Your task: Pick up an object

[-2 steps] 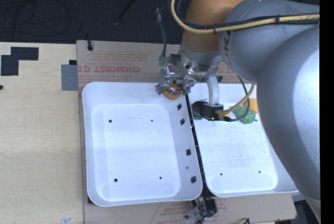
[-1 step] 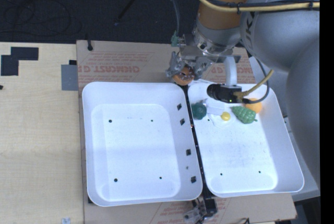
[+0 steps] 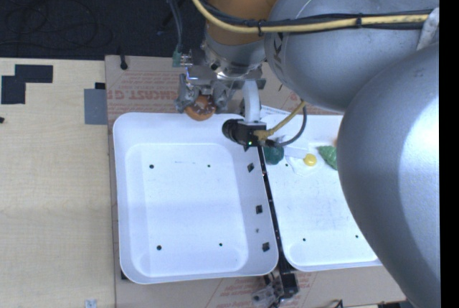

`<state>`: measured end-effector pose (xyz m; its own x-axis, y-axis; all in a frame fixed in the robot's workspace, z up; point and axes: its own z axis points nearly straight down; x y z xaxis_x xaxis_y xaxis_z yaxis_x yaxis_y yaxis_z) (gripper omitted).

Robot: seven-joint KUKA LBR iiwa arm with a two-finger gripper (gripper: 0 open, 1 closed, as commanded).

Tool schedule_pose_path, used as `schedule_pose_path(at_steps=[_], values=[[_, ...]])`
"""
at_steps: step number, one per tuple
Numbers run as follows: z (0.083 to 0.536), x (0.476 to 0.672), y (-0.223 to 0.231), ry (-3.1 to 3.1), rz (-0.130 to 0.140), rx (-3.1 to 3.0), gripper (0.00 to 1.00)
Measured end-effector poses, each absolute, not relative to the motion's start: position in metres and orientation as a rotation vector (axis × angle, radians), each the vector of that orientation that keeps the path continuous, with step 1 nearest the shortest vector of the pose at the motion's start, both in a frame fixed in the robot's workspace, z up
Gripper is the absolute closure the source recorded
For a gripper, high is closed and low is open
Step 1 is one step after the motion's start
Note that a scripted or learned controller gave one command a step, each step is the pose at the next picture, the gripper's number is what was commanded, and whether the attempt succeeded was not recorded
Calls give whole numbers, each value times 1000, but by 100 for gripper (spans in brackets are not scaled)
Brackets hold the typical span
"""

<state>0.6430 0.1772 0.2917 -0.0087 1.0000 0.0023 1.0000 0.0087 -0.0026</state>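
Pale wood-grain bench (image 3: 50,177) at far left, with dark patches near its back edge. Next, the left bin (image 3: 133,227), white, shallow, a few small dark holes in its floor.

Over that bin's back rim hangs the hand (image 3: 199,100), pointing down from the grey wrist. A small orange-brown object (image 3: 199,110) sits right at its tips, apparently between the fingers, which look drawn in close on it (contact is hard to confirm, the metalwork crowds the spot). Object is above the back rim of the left bin, seemingly off the floor.

Judgement on handling: small, rounded and probably light; looks smooth, so it may slip or roll out of a shallow pinch. Best hold is across its middle. No long axis or facing I can make out; it reads as a blob.

Right of the divider, in the right bin (image 3: 323,242): a teal piece (image 3: 273,154) by the rim, a small yellow ball (image 3: 310,160), a green piece (image 3: 328,155) partly under the arm. All well apart from the hand.
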Motion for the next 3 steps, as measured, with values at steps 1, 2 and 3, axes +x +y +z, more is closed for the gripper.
schedule_pose_path(at_steps=[1, 2, 3], values=[[310, 633, 229, -2225, 1, -2215, 100], [285, 642, 242, -2221, 9, -2218, 100], [262, 618, 174, -2214, 14, -2225, 100]])
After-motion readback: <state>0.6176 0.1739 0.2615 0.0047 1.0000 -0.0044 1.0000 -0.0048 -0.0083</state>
